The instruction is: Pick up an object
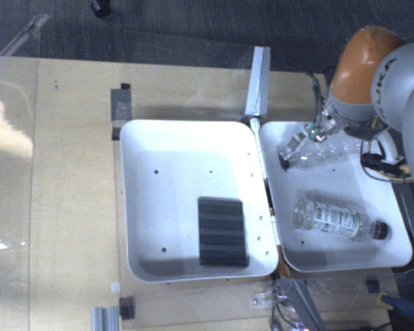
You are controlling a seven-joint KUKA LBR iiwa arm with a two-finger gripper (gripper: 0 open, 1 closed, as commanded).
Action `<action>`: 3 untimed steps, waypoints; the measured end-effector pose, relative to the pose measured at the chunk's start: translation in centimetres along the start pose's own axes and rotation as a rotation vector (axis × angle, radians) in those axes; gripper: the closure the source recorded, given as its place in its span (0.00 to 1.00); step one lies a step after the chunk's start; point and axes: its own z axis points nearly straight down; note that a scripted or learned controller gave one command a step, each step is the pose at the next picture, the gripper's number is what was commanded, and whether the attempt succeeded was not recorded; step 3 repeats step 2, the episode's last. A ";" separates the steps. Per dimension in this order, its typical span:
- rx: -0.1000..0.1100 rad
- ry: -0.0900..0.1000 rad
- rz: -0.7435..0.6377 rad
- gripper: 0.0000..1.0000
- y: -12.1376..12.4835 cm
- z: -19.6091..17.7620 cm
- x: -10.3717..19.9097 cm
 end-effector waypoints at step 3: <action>0.004 -0.002 -0.040 0.00 0.0 0.2 0.2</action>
